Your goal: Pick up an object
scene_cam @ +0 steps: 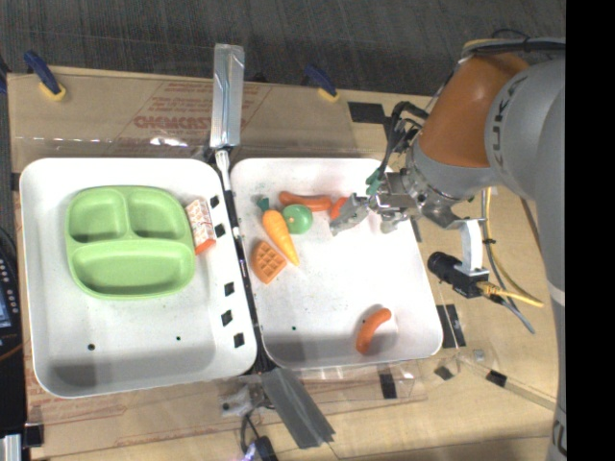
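1. Tool [357, 209] sits low over the upper right part of the right bin [404, 301], its metal fingers pointing left toward the cluster of toy food. Whether they are spread or closed, I cannot tell; nothing is visibly held between them.
2. Nearest the tool is a red-orange piece [306, 200] lying flat — its right end is just beside the fingertips, perhaps touching. This looks like the likeliest target for the pick.
3. A green round piece [298, 218] lies touching that red-orange piece, and an orange carrot [280, 235] lies tilted just beside it on the left. Below the carrot is an orange waffle-like piece [267, 260]. They are crowded together, so a grasp on 1 could nudge its neighbours.
4. Well apart, near the bin's lower right, rests a lone orange-red sausage-shaped piece [373, 327] — an easier target, in my judgement, as nothing crowds it.
5. In the left bin [125, 358] a green divided tray [130, 240] lies flat, with a small red-and-white item [199, 224] at its right edge, against the wall between the bins.
6. Both bins stand side by side on the worktop [519, 411].
7. Arm [500, 104] reaches in from the right, the orange band above the wrist, the wrist bent so the tool is angled leftward and down into the bin.
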